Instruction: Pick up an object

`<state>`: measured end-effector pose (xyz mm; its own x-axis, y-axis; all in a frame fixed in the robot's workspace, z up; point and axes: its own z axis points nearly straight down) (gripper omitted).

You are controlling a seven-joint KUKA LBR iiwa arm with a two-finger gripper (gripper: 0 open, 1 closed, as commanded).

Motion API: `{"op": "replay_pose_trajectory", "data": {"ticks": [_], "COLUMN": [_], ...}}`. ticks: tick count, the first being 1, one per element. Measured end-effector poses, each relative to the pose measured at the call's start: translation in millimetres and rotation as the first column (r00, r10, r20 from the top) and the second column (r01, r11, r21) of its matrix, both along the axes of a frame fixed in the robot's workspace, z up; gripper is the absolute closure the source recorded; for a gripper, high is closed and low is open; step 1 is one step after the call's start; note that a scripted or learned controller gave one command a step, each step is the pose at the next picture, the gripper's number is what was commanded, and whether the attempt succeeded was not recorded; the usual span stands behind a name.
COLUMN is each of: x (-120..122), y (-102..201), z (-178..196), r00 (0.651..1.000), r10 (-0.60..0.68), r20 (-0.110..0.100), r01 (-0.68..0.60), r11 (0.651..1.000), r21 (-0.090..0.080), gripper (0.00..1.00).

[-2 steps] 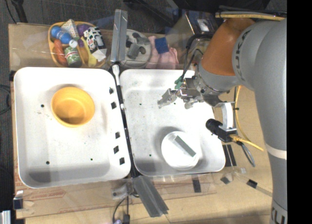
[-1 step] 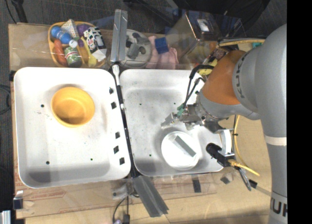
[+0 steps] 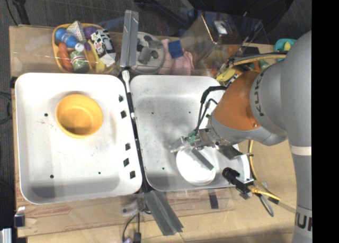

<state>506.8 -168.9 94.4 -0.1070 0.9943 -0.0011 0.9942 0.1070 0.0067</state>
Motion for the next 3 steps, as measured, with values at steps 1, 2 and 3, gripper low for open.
{"op": "replay_pose_trajectory", "data": {"ticks": [1, 2, 3], "x": [3, 1, -4], "y": [1, 1, 43], "z": [10, 9, -3], "r00": [1.0, 1.0, 0.998], "r10": [0.006, 0.005, 0.069], "r20": [0.004, 0.0, -0.008], "r01": [-0.006, -0.005, -0.069], "r11": [1.0, 1.0, 0.998], "r21": [0.0, 0.0, 0.001], "gripper": [1.0, 0.0, 0.0]}}
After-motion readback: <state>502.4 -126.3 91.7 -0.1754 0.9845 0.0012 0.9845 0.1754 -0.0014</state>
